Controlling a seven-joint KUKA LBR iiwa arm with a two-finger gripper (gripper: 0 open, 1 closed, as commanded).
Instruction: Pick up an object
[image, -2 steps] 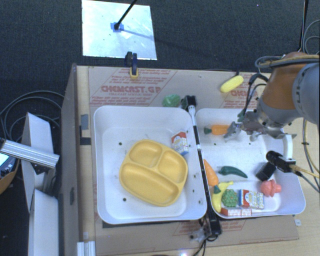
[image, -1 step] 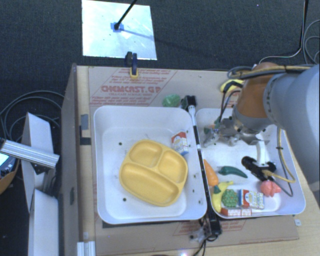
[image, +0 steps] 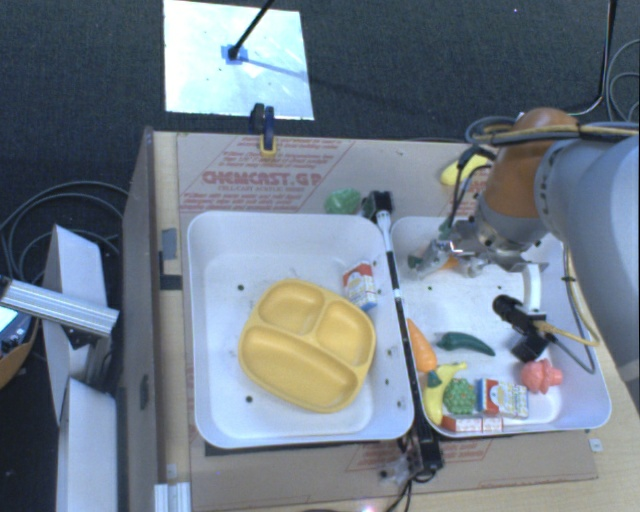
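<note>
Leftmost on the worktop (image: 260, 165) is the left bin (image: 220, 300), and in it lies a yellow divided plate (image: 307, 343), set at a slant over the middle and front of the floor. Just off the plate's far right corner a small carton (image: 361, 287) with red and blue print stands near the bin's right wall. Beyond that bin's far right corner a green lump (image: 343, 201) sits on the worktop outside both bins. A long thin brush (image: 398, 290) with a dark head at its far end runs along the rims where the two bins meet.

Across in the right bin (image: 580, 405), an orange carrot (image: 422, 351) lies against the left wall, with a yellow banana (image: 445, 376) just in front of it and a broccoli floret (image: 459, 396) tucked into the banana's curve. A dark green pepper (image: 466, 343) lies flat near the middle. Beside the broccoli, a red and white box (image: 502, 399) rests along the front wall, and a pink toy (image: 541, 376) sits to its right.

Over the far left part of this bin, the hand (image: 432, 262) hangs low above bare floor, apart from the toys at the front; whether it is open or closed I cannot tell, and nothing can be seen held in it. The grey arm (image: 590, 200) comes in from the right. A yellow thing (image: 453, 172) shows behind the bin's far rim.
</note>
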